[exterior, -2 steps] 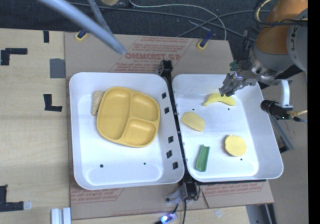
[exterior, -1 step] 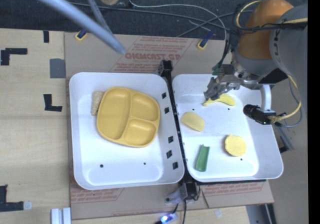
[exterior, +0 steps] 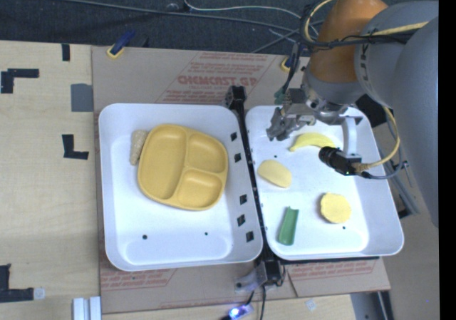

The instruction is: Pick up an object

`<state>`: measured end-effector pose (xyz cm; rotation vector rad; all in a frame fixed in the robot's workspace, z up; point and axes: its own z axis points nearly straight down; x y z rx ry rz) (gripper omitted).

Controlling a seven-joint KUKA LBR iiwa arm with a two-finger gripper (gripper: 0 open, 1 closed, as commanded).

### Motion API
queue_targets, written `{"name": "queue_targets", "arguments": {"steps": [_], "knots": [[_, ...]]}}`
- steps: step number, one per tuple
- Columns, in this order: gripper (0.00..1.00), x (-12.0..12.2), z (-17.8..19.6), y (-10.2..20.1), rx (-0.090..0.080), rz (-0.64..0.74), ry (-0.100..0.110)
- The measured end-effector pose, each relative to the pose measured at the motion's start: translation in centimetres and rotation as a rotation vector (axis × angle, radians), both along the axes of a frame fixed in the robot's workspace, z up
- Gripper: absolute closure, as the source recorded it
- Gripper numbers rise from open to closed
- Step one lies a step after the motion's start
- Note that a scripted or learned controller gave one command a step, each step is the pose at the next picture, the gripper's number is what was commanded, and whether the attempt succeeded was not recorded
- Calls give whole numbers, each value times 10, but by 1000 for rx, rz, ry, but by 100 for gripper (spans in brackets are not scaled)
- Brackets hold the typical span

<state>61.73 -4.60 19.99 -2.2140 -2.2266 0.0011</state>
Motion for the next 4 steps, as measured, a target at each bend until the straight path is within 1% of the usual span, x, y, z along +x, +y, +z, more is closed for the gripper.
{"name": "queue_targets", "arguments": {"steps": [1, 2, 3, 4], "knots": [[100, 1, -1, 46, 1, 0, 0], [100, -9, 13, 100, 1, 1, -1], [100, -10, 25, 148, 0, 0, 0], [0, -10, 24, 146, -1, -3, 0]]}}
